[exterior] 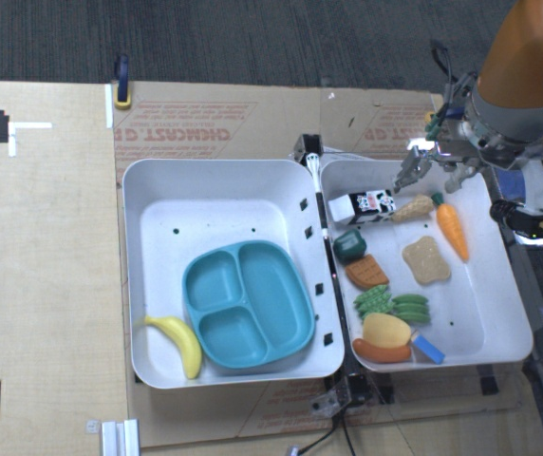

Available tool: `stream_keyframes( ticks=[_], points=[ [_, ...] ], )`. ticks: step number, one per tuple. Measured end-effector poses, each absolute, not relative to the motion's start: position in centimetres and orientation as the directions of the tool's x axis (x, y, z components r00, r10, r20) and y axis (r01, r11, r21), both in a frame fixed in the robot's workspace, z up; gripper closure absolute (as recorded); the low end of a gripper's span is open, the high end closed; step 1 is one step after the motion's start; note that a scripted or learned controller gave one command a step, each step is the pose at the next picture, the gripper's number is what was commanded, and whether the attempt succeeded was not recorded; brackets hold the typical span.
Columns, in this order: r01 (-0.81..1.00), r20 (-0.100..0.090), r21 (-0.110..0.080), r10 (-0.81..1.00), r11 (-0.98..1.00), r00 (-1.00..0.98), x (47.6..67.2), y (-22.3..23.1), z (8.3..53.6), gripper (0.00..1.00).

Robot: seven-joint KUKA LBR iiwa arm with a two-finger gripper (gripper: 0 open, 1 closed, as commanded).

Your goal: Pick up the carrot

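Though set side by side, hold quite different loads. In the left bin (148,207): a banana (182,342) at the near left corner, touching a teal tray (248,302) of three compartments. In the right bin (499,321): a milk carton (368,204) by the far left wall, a dark green piece (350,245) below it, then an orange wedge (366,273), green pods (393,303), a yellow piece (386,330) on a sausage (383,351), and a blue block (428,350) just beside. Mid-bin, a bread slice (426,260); above it a pale root (412,208) touching the carton. Further right, the carrot (452,229), lying flat, green top toward the far wall, free of any grip. Above its top, the gripper (433,171), fingers spread apart and holding nothing.
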State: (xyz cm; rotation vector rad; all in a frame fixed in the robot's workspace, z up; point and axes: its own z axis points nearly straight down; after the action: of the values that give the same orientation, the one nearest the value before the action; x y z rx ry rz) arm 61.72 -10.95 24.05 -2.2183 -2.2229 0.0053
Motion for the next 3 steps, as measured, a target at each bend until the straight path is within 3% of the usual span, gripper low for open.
stream_keyframes(
  ticks=[1,2,3],
  points=[
    [1.0,-0.005,0.029,1.0,-0.005,0.005,63.7,-16.5,11.6,0.0],
    [0.99,0.01,0.032,0.99,0.14,-0.141,62.3,-20.4,10.8,0.0],
    [0.99,0.0,0.032,0.99,0.139,-0.139,62.3,-20.7,11.7,1.0]
  ],
)
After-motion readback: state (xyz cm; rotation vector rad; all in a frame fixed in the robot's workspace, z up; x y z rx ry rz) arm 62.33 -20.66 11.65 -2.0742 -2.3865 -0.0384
